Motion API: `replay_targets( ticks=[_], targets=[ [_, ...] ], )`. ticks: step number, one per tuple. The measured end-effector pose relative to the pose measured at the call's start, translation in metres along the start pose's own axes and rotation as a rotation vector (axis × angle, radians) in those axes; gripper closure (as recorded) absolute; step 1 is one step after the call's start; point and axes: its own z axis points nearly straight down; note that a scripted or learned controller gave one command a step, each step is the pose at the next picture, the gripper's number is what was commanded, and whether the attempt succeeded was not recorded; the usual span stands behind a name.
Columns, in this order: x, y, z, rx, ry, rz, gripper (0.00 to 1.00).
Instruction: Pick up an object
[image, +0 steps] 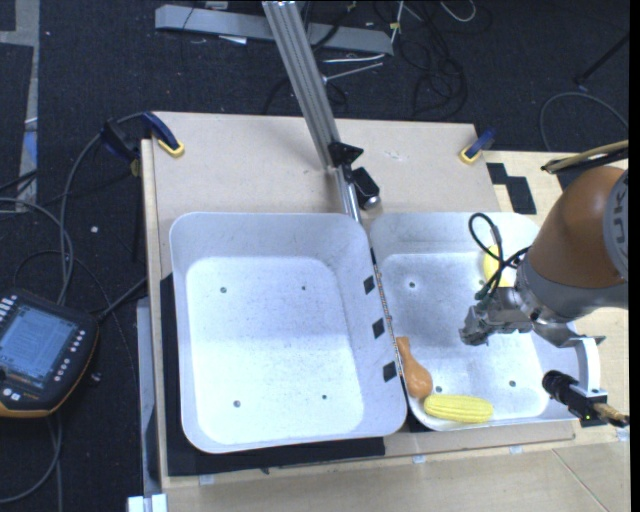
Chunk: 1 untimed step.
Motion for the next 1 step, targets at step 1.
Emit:
replay_targets(
  ticks=[1],
  targets=[
    [0.0045, -0.0029, -0.0436, 0.0, 0.0, 0.0, 1.0]
  ],
)
